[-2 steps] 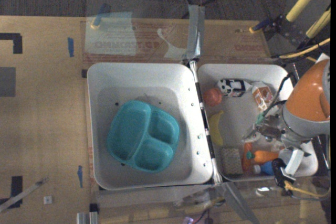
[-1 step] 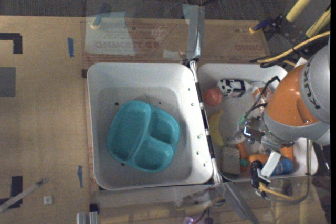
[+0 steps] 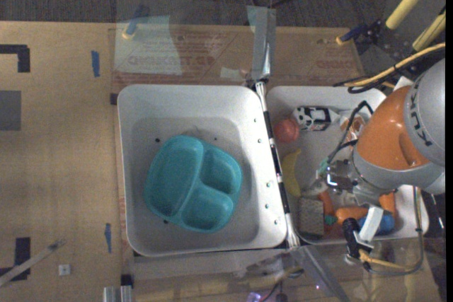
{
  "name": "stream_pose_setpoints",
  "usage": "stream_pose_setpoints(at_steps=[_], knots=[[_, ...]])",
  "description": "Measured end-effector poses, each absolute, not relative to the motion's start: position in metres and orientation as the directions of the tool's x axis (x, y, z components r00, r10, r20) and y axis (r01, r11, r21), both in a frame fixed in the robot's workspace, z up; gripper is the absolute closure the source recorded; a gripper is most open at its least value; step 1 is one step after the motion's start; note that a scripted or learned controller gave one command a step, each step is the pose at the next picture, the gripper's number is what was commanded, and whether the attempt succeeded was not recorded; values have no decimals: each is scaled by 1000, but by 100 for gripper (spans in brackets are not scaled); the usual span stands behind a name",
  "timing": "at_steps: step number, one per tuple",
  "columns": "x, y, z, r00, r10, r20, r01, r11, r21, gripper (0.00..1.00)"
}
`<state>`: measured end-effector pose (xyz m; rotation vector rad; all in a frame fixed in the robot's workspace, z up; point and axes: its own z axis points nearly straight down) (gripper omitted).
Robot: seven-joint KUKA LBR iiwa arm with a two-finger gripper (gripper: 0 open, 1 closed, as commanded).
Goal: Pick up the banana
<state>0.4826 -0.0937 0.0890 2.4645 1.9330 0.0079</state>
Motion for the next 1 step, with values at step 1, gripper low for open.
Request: stream_pose_setpoints(at_steps=[1], knots=[[480, -77, 184, -404, 915, -2, 915, 404, 2, 0]])
